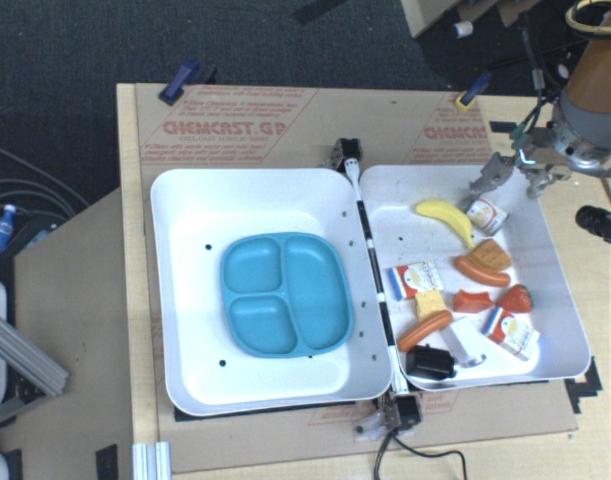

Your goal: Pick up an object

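Because the right bin [545,368] was packed so tightly, you had little room for a clean grasp anywhere in its near half. At the near edge a black block [429,361] lay touching a toy sausage [423,329], with a small printed carton [512,332] just to their right; fingers coming down there could have nudged one piece into the next, or pinched two at once. A little farther in, the red-and-white carton [414,279], a red pepper piece [473,300] and a toy hot dog [484,263] sat close together, with the same risk. The banana [446,218] lay farther back with more bare floor around it, but its curve could have let it roll out of a pinch. Farthest back, the gripper [505,173] hung over the bin's far right corner, just beyond a small can [485,215]. I could not tell whether its fingers were spread or closed, and nothing showed between them. The can's round side might have slipped or skidded toward the wall. The left bin [175,268] held a blue divided plate [285,294], well apart from all this.
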`<move>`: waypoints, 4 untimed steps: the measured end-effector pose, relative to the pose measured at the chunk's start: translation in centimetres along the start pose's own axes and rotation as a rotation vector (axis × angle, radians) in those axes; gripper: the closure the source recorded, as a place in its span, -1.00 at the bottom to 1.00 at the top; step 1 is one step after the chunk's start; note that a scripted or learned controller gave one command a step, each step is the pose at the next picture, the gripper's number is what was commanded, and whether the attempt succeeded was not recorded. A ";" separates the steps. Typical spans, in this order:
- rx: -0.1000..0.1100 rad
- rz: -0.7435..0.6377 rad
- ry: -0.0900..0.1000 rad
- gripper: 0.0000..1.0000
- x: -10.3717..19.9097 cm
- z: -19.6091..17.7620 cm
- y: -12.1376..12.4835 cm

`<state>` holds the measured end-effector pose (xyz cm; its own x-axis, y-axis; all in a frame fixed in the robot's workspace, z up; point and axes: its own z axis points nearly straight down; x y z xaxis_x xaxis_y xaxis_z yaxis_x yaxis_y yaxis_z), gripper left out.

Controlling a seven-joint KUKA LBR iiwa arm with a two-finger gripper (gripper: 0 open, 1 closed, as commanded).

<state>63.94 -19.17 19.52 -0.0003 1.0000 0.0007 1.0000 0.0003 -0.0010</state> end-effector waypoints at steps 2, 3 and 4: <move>-0.012 0.000 -0.005 -1.00 1.4 10.3 3.1; -0.012 0.000 -0.005 -1.00 2.7 10.4 3.1; -0.012 0.000 -0.004 -1.00 5.3 10.4 3.1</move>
<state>67.03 -13.81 9.15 -0.0007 1.0000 -0.0031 0.9999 0.0007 0.0109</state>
